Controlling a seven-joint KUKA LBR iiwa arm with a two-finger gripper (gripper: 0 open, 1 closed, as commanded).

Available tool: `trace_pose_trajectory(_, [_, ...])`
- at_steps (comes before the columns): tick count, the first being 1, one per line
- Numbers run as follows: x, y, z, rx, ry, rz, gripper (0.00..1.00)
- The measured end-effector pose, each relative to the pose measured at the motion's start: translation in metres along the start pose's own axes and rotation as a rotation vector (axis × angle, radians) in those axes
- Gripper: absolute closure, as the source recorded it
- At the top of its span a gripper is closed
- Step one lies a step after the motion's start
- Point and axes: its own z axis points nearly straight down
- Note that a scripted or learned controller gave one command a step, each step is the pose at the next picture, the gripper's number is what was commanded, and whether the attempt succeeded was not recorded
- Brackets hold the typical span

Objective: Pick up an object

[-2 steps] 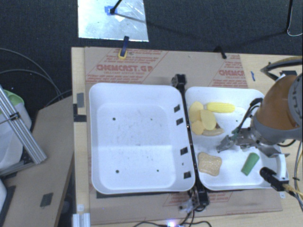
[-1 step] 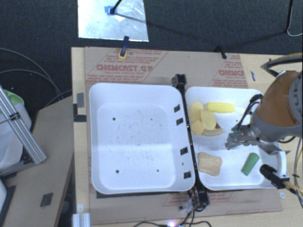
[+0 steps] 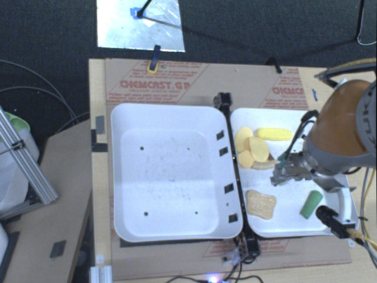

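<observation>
four items in right bin (image 3: 294, 229). end effector (image 3: 281, 174) hovers at approach, its state i cannot tell. next: descend on potato slices (image 3: 253, 149) at 10 o'clock.

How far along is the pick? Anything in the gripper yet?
Done: the arm has reached over the right bin. In hand: the gripper sits low beside the yellow potato slices, but I can't see anything held. Left: the grasp and lift; corn, bread slice and green cylinder all lie in the bin.
</observation>
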Motion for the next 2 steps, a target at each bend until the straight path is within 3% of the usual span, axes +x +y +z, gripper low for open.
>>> trace_pose_trajectory(1, [0.085, 0.002, -0.017, 0.000, 0.002, -0.006, 1.00])
trace_pose_trajectory(2, [0.112, 0.003, -0.119, -0.008, 0.001, -0.002, 1.00])
